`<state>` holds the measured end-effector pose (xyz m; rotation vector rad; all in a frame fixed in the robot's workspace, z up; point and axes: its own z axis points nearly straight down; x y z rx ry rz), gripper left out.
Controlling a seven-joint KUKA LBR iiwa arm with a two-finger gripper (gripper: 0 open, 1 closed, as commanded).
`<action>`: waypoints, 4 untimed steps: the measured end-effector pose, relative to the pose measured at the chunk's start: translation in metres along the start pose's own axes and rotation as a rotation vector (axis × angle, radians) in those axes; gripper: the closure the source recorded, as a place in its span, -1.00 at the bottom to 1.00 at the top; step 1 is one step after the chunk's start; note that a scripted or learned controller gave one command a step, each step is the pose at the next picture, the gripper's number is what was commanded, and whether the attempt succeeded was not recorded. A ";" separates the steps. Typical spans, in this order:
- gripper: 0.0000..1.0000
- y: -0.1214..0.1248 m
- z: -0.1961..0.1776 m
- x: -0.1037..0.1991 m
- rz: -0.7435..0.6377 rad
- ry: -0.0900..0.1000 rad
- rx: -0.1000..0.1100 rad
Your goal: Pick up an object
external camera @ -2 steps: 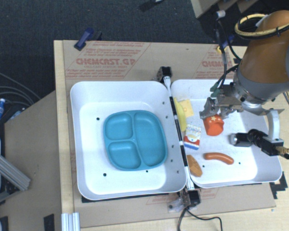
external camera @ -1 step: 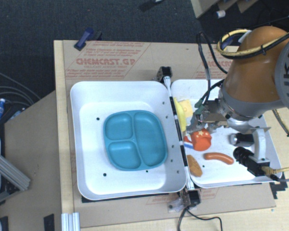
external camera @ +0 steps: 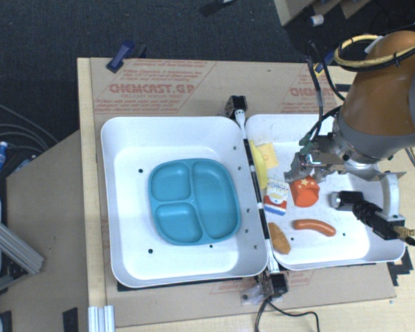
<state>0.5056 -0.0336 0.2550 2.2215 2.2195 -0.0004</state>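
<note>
Several small things lie in the right bin (external camera: 394, 254), and the orange pepper (external camera: 305, 192) is the one that matters, since it sits directly under the claw (external camera: 308, 168). Taking the pepper as landmark: the claw hangs just above it in the view, its dark metal tips near or touching the pepper's top, though the slanted camera does not settle whether there is contact. Whether the claw is spread or pinched cannot be told, because the wrist and the grey arm cover most of it, and nothing can be seen clamped in it. Just left of the pepper lies a small red-and-white packet (external camera: 276, 198); up and left of it is a yellow block (external camera: 265, 159) against the bin's inner wall. Below and slightly right of the pepper lies a sausage (external camera: 314, 227), its long axis running left to right with a slight downward tilt. Further down and left is a brown bread-like piece (external camera: 280, 240). The pepper looks squat, with no clear long axis, so a straight descent would likely do, with no sideways shift needed. A blue divided plate (external camera: 193, 200) sits well to the left of the pepper, in the left bin (external camera: 117, 158) on the tabletop (external camera: 90, 185).
</note>
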 end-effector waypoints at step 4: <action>1.00 -0.027 -0.008 0.043 -0.002 0.002 0.005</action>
